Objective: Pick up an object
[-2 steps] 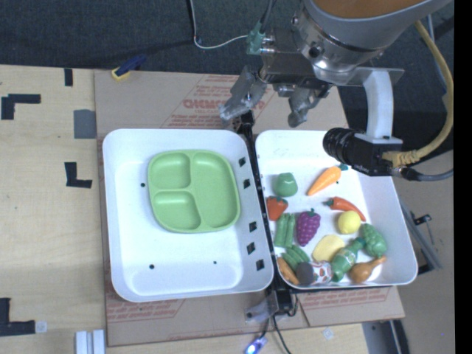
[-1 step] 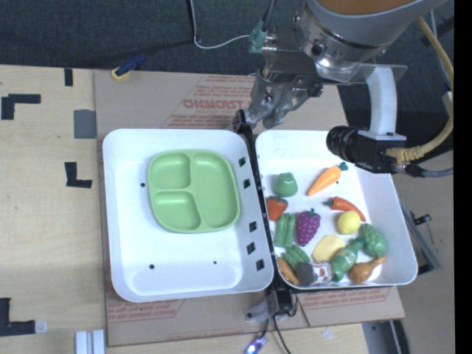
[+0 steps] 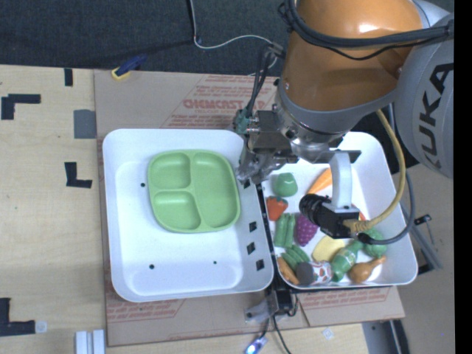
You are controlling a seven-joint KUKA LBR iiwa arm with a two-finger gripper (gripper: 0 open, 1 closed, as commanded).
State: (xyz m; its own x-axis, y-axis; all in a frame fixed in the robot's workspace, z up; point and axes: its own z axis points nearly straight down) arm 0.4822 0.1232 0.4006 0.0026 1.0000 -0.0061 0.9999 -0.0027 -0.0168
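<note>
**Toy food crowds the right bin; gripper at the divider**

The toy foods [image 3: 299,257] lie in the right bin [image 3: 385,167], mostly in its near half. They are small, glossy and brightly coloured. A round green piece [image 3: 285,184] sits farthest, with a red-orange piece [image 3: 275,207] just nearer. Purple grapes [image 3: 305,229] lie beside a long green pod [image 3: 282,230], and a yellow piece [image 3: 326,249] and a brown piece [image 3: 361,270] rest by the near wall.

The gripper [image 3: 251,167] hangs over the wall where the two bins meet, just left of the round green piece. It reads as a dark tangle, so I cannot tell whether it is released or clenched, or whether it grasps anything.

The arm [image 3: 346,43] covers the far part of the right bin. An orange wedge [image 3: 318,181] shows only partly beneath it. The near pieces overlap, perhaps too closely to name each. The left bin [image 3: 118,198] holds a pale green divided plate [image 3: 195,190].
</note>
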